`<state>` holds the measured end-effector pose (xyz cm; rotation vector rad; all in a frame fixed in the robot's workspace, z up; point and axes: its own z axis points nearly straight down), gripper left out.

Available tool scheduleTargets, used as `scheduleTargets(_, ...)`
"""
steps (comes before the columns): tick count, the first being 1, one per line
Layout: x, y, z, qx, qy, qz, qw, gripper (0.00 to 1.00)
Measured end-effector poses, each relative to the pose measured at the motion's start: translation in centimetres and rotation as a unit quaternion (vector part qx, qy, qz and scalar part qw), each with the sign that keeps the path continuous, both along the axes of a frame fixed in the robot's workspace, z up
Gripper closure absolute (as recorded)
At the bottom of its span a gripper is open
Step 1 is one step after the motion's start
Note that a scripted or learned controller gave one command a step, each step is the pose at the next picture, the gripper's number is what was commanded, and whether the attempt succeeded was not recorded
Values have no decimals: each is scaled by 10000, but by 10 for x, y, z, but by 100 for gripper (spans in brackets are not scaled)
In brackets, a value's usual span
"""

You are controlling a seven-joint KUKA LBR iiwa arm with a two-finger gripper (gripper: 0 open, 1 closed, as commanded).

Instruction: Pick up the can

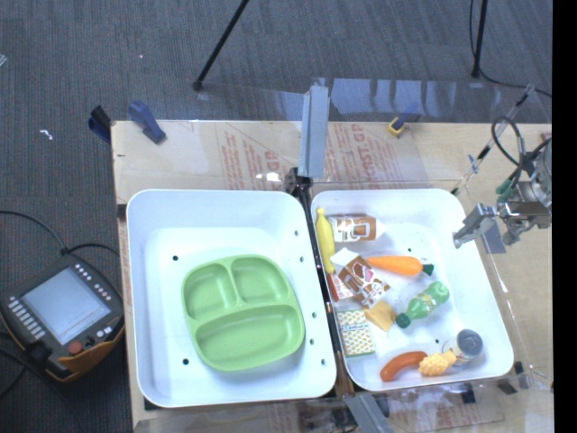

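The can (469, 342) is small and grey, with its round end facing up. It sits near the front right corner of the right bin (424, 201), touching a yellow corn-like toy (438, 363). My gripper (479, 230) hovers over the right rim of that bin, well behind the can and a little to its right. Nothing shows in its grasp.
The right bin also holds a banana (324, 234), a brown bottle (353, 229), a carrot (397, 265), a green bottle (424, 304), a small carton (361, 280), a cracker box (355, 334) and a sausage (401, 364). A green divided plate (242, 312) lies in the left bin (153, 233).
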<state>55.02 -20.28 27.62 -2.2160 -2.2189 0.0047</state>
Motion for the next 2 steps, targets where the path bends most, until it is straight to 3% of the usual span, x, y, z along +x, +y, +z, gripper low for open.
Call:
scheduleTargets(1,-25,19,-21,1,5,29,10000,0)
scheduleTargets(2,-70,8,-172,26,25,899,9959,0)
